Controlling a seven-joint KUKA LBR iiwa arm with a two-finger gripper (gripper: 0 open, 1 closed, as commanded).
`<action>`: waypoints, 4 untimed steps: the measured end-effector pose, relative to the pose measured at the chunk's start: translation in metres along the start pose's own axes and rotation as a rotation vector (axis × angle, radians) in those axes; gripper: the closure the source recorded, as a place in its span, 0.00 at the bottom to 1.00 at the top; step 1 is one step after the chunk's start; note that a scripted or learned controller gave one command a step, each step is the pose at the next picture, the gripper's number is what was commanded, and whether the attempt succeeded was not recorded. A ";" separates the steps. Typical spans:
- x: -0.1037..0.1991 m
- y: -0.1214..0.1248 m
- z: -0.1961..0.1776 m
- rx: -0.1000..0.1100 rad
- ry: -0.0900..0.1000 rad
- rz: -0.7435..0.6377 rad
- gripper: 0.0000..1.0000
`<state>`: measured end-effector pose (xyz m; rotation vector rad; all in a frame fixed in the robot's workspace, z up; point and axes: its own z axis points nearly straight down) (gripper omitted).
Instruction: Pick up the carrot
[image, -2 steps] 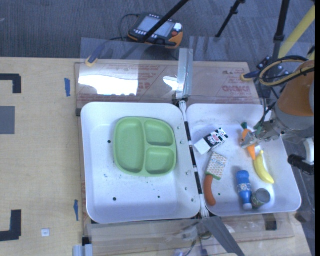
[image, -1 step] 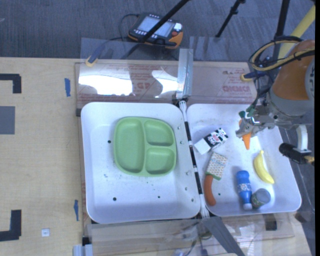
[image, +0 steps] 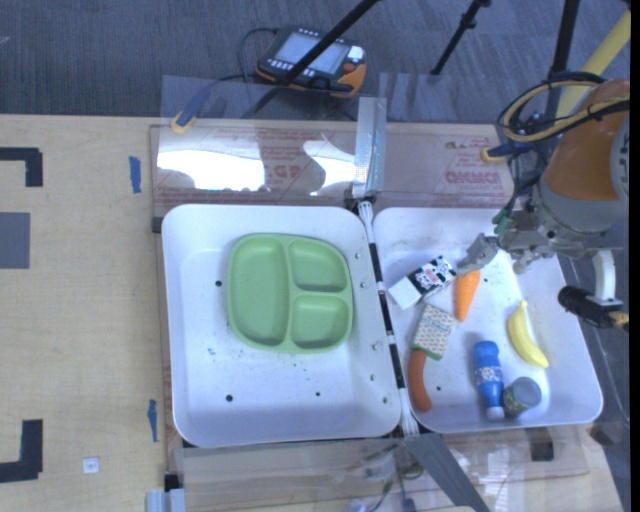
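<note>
Now | carrot (image: 466, 294) just below pincer (image: 497, 250) | pincer state: cannot tell

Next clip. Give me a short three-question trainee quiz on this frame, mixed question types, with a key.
1. True or false: the carrot lies in the same bin as the green divided plate.
2. Which item lies nearest the carrot's right side? A) banana B) blue bottle C) small can
3. Fill in: the gripper sits just above the carrot's ____ end.

Key
1. False. The plate is in the left bin; the carrot is in the right bin.
2. A.
3. Upper, wide end; whether it grips the carrot cannot be told.
</note>
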<state>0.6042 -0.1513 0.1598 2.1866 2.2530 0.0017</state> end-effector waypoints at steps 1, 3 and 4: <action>-0.011 0.010 0.056 -0.001 0.000 -0.177 0.00; -0.012 0.011 0.036 -0.006 -0.001 -0.177 1.00; 0.039 0.065 -0.030 0.000 -0.001 -0.030 1.00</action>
